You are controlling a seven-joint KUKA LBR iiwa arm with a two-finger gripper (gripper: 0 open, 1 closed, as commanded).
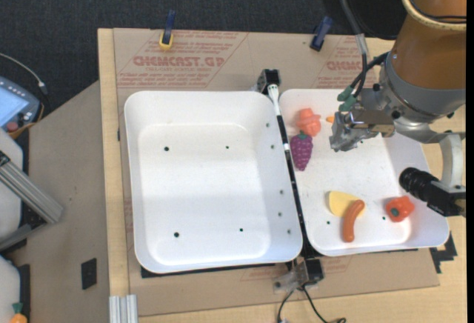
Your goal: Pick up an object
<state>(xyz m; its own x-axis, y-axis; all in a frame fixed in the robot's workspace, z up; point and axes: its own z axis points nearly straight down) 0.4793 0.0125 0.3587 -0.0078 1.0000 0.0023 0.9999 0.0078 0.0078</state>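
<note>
- The claw [345,138] is poised low over the right bin [370,240], apparently so that a toy may be reached; whether it is released or clenched cannot be told.
- Nothing is seen gripped.
- Just left of it lie an orange toy [309,121] and purple grapes [301,150], the likeliest targets.
- Farther below lie a yellow wedge [338,202], a sausage [352,219] and a red toy [399,209].

Cardboard sheet [222,55] is lying on the surface, yellow clamp [167,36] and blue clamp [321,33] gripping its far edge.
</note>
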